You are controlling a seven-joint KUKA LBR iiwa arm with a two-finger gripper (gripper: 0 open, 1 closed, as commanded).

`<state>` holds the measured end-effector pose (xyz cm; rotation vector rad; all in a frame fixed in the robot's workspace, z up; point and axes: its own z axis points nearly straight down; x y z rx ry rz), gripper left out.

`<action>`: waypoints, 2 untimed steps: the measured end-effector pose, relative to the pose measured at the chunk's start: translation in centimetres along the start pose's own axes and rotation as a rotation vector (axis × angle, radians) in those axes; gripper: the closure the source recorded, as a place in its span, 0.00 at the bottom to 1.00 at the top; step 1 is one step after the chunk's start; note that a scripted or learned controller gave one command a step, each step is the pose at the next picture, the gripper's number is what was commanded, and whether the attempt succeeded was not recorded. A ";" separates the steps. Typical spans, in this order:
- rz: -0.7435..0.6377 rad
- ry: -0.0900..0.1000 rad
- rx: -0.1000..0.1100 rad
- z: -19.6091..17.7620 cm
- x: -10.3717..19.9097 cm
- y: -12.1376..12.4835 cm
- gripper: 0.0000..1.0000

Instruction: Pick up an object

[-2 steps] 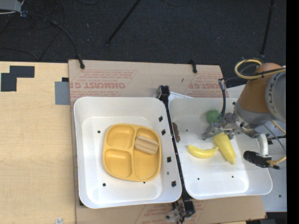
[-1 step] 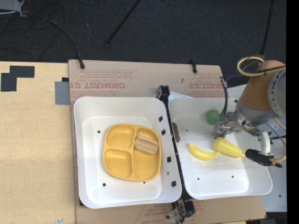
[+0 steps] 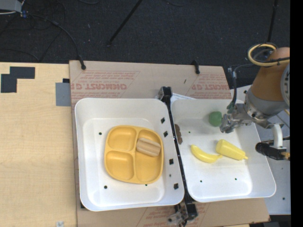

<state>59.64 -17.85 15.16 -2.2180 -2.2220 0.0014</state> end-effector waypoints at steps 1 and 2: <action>0.000 -0.001 -0.001 -4.2 0.0 0.4 1.00; 0.000 -0.001 -0.002 -9.3 -0.1 0.4 1.00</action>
